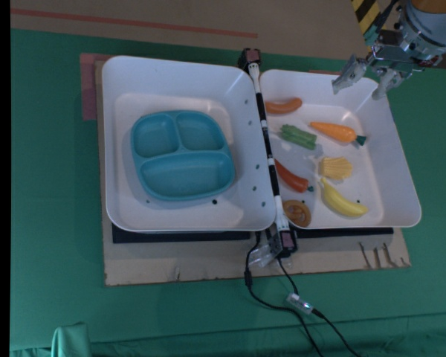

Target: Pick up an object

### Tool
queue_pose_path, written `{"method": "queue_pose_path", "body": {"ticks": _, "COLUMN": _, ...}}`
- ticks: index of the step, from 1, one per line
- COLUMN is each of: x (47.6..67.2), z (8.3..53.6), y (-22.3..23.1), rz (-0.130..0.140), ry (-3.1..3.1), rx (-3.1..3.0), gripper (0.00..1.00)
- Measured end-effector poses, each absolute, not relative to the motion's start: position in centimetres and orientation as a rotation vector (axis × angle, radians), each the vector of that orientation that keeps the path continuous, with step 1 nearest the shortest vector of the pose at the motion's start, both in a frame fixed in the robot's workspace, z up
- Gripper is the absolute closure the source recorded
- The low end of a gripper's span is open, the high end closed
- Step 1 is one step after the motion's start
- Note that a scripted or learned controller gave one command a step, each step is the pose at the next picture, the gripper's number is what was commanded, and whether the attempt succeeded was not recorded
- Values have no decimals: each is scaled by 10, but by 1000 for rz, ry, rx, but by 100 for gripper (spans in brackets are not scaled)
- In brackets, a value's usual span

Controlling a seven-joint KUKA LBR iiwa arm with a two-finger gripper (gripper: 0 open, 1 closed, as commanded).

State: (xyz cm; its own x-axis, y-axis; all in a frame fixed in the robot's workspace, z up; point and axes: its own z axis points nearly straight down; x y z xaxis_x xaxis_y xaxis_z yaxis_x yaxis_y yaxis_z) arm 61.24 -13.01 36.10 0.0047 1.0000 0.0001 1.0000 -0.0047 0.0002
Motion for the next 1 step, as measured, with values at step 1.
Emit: {"method": "queue_pose_path", "body": {"ticks": 1, "x": 598, "z": 280, "y": -87, "rz": 2, "ry": 2216, "rx": 2222, "gripper": 0}}
